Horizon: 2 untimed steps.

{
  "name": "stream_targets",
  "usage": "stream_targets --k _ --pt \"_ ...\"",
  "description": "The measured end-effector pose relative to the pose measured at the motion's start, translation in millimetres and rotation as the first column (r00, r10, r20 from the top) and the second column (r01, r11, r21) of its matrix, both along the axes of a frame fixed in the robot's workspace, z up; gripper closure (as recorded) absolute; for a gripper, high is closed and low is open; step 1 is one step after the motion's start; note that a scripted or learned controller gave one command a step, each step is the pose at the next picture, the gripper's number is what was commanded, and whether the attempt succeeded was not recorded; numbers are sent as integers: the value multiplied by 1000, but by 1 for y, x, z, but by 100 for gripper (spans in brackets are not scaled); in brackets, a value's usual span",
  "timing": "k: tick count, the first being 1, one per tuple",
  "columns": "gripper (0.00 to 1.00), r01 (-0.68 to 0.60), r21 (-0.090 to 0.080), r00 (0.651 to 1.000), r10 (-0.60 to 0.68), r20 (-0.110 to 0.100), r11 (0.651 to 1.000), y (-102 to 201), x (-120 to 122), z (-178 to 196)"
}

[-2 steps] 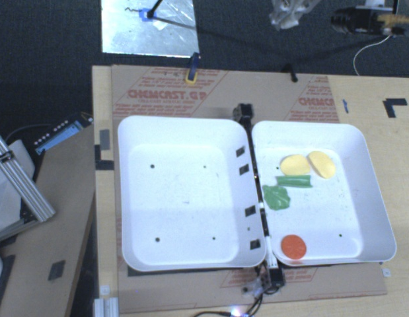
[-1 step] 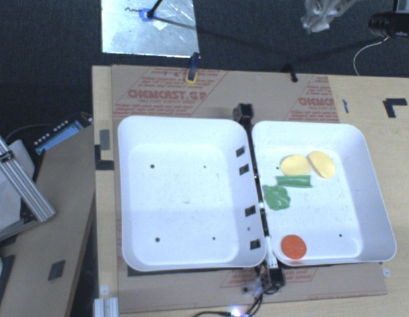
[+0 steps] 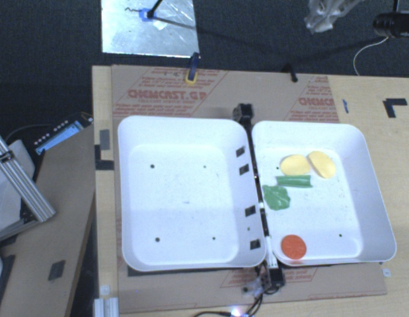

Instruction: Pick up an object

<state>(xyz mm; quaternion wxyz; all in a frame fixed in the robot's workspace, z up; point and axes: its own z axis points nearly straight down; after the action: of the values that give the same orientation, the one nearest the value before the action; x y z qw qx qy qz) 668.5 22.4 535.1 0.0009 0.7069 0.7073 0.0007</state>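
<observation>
Camera view: gripper (image 3: pixel 325 13) high above bench, blurred, grip state unclear. Right bin (image 3: pixel 369 170) holds two yellow pieces (image 3: pixel 308 164), green bean (image 3: pixel 294 181), green leaf (image 3: pixel 277 197), orange disc (image 3: pixel 294 246). Left bin (image 3: pixel 135 177) alongside.

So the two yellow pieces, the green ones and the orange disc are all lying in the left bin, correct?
Not the left bin. In the camera view the yellow pieces, green ones and orange disc all lie in the right bin.
</observation>
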Motion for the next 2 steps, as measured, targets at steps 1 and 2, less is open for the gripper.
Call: stream_targets --k 1,2 --pt "100 0 0 1000 0 0 1000 -10 0 0" --pt "100 -11 3 1000 11 1 1000 84 -1 0"
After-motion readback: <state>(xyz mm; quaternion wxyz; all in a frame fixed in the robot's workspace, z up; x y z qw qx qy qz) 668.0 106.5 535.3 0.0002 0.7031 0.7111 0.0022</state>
